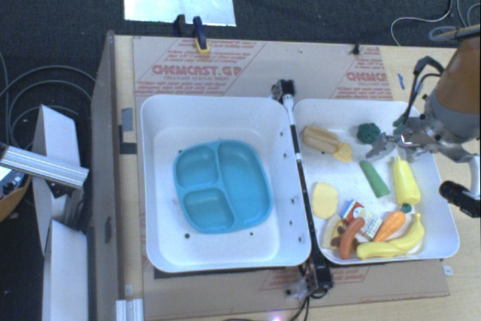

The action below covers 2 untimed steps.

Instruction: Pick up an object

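1. Highest over the bench, and so closest to the lens, is the grey arm with its orange band [458,79], reaching in from the right above the right bin [449,231].
2. Its gripper [389,143] hangs over the upper right part of that bin. I cannot tell how far open it is, nor whether it has hold of anything.
3. Just beside the gripper lie three things: a dark green lumpy piece [367,133] up and to its left, a green stick [374,178] below it, lying at a slant, and a yellow bottle shape [405,182] next to the stick on the right.
4. Further left in the same bin rests a tan bread roll [322,137] with a small yellow piece [343,153] touching its right end. A pale yellow disc [325,200] lies below them near the bin's left wall.
5. At the near edge of the bin is a crowded heap: a banana [391,244], a carrot [389,225], a sausage [350,235] and a small red and white carton [352,210], all pressed together.
6. The left bin [154,162] holds a blue divided plate [222,186] in its middle, well apart from the gripper.
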{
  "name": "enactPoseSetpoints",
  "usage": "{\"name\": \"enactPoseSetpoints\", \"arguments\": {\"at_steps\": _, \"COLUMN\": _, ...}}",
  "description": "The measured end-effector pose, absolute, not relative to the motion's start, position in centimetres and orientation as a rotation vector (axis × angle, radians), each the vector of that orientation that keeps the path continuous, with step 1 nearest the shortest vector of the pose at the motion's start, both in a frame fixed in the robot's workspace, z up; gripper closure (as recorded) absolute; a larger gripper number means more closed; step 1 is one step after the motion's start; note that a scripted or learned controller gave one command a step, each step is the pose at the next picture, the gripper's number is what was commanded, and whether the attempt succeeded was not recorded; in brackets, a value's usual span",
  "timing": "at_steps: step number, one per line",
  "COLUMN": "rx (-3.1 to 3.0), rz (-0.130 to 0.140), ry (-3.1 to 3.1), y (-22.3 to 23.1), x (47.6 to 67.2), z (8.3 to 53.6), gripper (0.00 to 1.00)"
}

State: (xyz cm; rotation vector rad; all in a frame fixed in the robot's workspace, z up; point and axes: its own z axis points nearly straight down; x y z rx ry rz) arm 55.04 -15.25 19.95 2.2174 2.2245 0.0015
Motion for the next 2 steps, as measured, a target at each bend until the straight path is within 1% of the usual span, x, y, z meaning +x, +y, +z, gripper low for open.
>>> {"name": "enactPoseSetpoints", "arguments": {"at_steps": 1, "rx": 2.211, "rz": 0.002, "ry": 2.226, "y": -16.1, "x": 60.8, "z": 15.0, "gripper": 0.0}}
{"name": "enactPoseSetpoints", "arguments": {"at_steps": 2, "rx": 2.217, "rz": -0.002, "ry": 2.231, "y": -12.9, "x": 59.6, "z": 8.1, "gripper": 0.0}}
